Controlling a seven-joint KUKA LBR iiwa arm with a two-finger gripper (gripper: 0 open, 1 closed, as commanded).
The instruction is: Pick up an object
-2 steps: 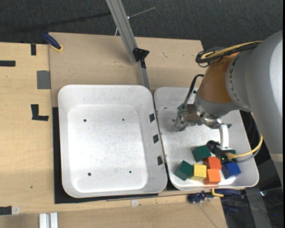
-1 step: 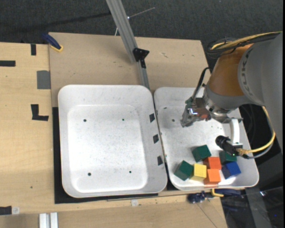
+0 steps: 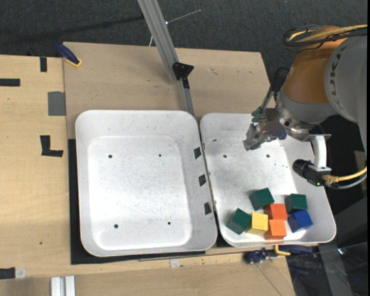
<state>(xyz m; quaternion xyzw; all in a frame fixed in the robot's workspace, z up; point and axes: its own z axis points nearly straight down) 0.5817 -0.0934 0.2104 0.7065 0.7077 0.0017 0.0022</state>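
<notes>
Left bin (image 3: 139, 125) sat on the desk (image 3: 24, 184) with nothing for the task in it; right bin (image 3: 234, 165) touched it along the shared edge. All candidates were clustered in the right bin's near corner: green block (image 3: 238, 220) at the cluster's left, yellow block (image 3: 259, 221) just beside it, another green block (image 3: 261, 198) behind, orange block (image 3: 277, 221) touching the yellow one, a third green block (image 3: 296, 201) and blue block (image 3: 300, 219) toward the bin's right wall. End effector (image 3: 254, 138) hung over the far part of the right bin, well apart from the cluster; whether it was wide or narrow could not be told at this angle, and nothing showed in it. Likely risks, as a judgement: blocks were packed touching, so a descent onto the middle could wedge a finger on a neighbour, shove the pile, or pinch two at once; blue and the right green block sat near the wall, so a finger could hit the rim. A descent from the current spot would close on bare bin floor. Left green block looked the safest pick, free on its left side. Orientation: blocks were roughly cubic, no clear long axis; the left green one sat rotated, a corner pointing toward the near edge, so the grip would need matching to its faces.
</notes>
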